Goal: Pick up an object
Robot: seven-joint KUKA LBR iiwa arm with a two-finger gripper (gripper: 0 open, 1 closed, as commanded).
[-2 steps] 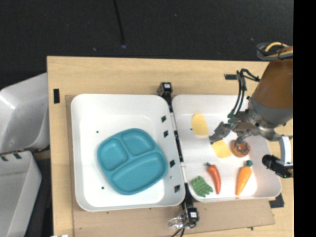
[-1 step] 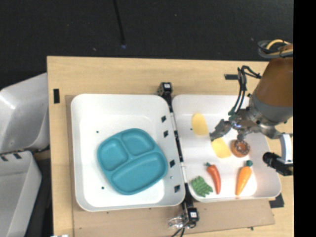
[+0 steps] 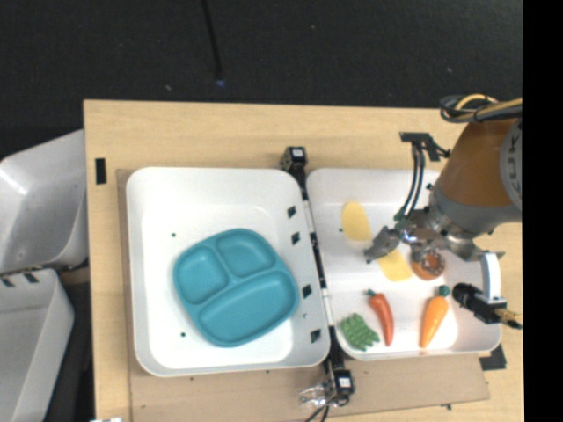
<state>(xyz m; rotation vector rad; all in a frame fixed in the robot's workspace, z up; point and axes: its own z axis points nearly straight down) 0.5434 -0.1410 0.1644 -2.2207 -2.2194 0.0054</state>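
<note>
A divided plate (image 3: 235,285) lay in the left bin (image 3: 145,236) on the bench (image 3: 220,130). In the right bin (image 3: 330,192), right of that plate, two carrots (image 3: 381,316) (image 3: 433,321) lay side by side, a leafy piece (image 3: 359,331) just left of them and two flat pieces (image 3: 355,221) (image 3: 396,266) behind them.

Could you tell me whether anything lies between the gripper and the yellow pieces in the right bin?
Nothing visible does. The gripper hangs directly over the right bin, between the upper yellow piece and the lower yellow piece, with no object in between.
</note>
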